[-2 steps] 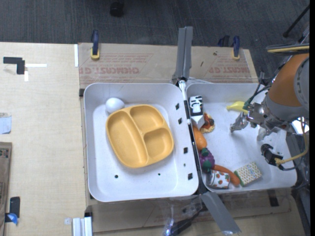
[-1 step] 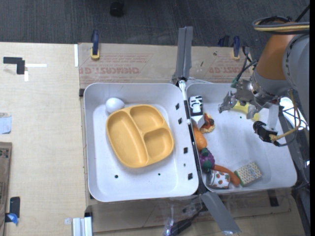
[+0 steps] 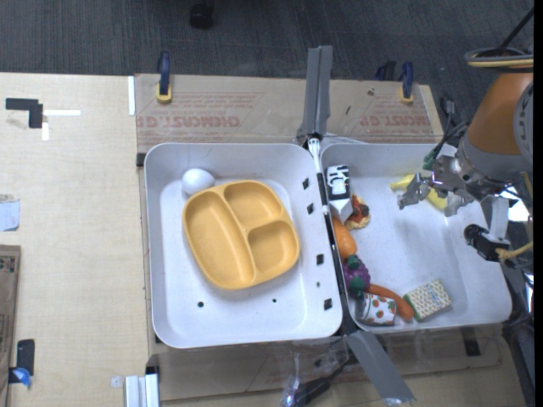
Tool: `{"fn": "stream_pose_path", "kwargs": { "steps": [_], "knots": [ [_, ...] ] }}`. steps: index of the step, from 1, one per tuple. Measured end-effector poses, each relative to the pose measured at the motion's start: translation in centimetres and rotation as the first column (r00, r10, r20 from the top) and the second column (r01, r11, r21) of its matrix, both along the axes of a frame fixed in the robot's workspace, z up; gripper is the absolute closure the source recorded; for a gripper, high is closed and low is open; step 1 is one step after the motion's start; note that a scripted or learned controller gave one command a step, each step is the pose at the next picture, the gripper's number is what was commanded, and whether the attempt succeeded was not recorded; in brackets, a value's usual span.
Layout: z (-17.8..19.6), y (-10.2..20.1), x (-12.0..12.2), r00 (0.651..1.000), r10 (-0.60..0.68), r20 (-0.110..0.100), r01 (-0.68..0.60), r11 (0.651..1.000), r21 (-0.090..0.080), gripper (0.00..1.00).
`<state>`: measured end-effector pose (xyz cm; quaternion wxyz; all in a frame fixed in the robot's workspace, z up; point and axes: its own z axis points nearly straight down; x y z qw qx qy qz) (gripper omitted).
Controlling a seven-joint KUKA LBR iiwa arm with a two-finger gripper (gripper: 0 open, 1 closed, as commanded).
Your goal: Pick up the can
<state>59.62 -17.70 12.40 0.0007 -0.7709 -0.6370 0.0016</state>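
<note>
The gripper [image 3: 433, 198] hangs over the right bin [image 3: 475, 312], fingers [image 3: 413, 196] spread apart astride a yellow toy [image 3: 405, 181]. The can [image 3: 379, 310] lies well away from them, at the bin's near edge beside a carrot [image 3: 392, 296], apparently still untouched.

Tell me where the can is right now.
The can lies in the right bin, in its near-left corner beside the divider, with the carrot against it and the purple grapes just behind.
</note>
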Motion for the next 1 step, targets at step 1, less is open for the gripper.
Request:
{"fn": "stream_pose_path", "kwargs": {
  "steps": [1],
  "knots": [
    [-3.37,6.98,-9.75,0.964,-0.266,-0.002,0.266,0.964,0.001,0.00]
  ]
}}
